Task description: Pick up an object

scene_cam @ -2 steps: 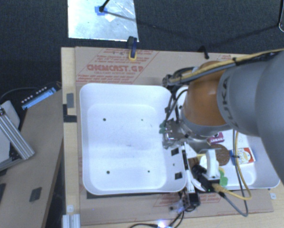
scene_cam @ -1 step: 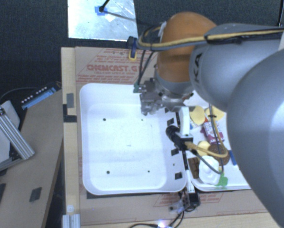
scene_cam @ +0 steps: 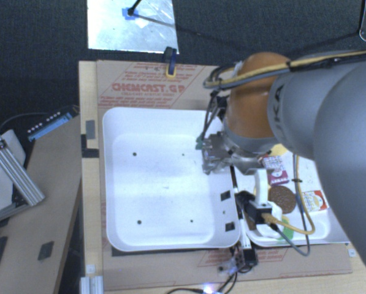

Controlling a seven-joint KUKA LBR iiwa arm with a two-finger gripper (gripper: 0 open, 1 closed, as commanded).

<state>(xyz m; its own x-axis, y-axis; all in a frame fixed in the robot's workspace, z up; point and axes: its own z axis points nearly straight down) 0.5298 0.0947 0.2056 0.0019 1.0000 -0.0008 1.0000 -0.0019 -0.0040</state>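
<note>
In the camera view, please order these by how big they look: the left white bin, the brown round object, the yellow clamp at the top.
1. Left white bin: by far the largest.
2. Brown round object in the right bin.
3. Yellow clamp: looks a little smaller than the round object, but it lies farther from the camera, so this last ranking is unsure.

Lighting and image quality: even overhead light, soft focus.
We note the left bin (scene_cam: 164,182) bright, almost washed out; glare on the foil sheet (scene_cam: 132,16); the arm (scene_cam: 317,109) close and blurred; faint shadows; dark surroundings; grainy, low-resolution detail.
</note>
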